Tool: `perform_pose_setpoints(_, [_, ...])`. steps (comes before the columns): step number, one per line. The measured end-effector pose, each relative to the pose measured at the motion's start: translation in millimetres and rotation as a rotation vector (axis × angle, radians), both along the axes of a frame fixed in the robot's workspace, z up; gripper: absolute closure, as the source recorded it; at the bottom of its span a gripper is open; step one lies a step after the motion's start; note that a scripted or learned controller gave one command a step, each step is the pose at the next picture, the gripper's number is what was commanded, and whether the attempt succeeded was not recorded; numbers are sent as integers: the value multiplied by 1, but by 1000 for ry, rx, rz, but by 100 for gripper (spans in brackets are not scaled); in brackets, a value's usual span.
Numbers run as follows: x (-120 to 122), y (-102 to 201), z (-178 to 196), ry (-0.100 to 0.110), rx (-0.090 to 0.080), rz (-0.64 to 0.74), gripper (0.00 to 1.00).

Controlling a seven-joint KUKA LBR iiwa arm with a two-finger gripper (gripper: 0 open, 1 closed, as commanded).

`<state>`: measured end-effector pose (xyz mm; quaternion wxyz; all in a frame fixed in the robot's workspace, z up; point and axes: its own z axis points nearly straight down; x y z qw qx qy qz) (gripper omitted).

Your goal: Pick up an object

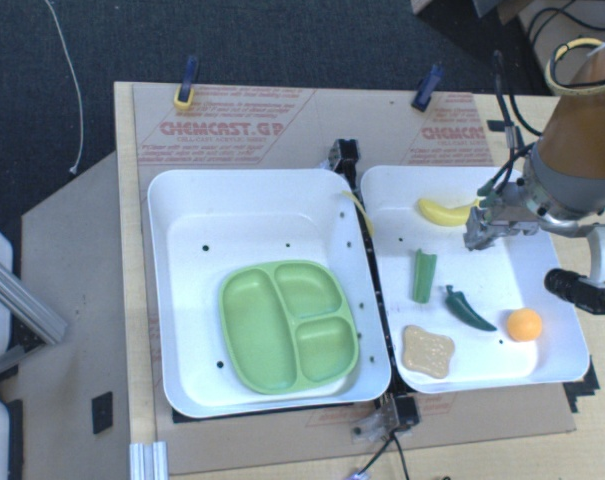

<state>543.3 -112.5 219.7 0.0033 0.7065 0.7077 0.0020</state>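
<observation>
Camera view, looking down at a slant, has the gripper (pixel 479 230) hanging over the far part of the right bin (pixel 557 363), at the end of the grey arm (pixel 572 158) that comes in from the right; its tip is small and dark against the white floor, and whether the fingers are spread or pressed together I cannot tell; nothing is visibly pinched. Closest to it is the yellow banana (pixel 442 212), lying just to the gripper's left with its right end touching or nearly under the tip; its long axis runs roughly left to right, curving slightly, so I judge a grasp would want the fingers closing across that axis, from far to near, after a small shift left. Nearer in the same bin lie the other candidates: a green rectangular block (pixel 423 276) with its long axis running far to near; a dark green pepper (pixel 469 310) set diagonally; an orange ball (pixel 523 325) to the right; a tan slice of toy bread (pixel 427 352) at the near left corner; all of these sit well apart from the tip. Across the divide, the left bin (pixel 182 268) carries a green divided plate (pixel 287 324), far from the gripper's reach for this move.
</observation>
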Motion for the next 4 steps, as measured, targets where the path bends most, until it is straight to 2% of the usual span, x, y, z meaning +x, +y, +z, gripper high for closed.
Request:
perform_pose_setpoints(1, [0, 0, -18, 11, 3, -2, 100])
perform_pose_setpoints(2, [-1, 60, -22, 10, 6, 4, 100])
perform_pose_setpoints(3, [10, 110, -22, 6, 3, 4, 100])
perform_pose_setpoints(4, [8, 154, -18, 6, 3, 4, 100])
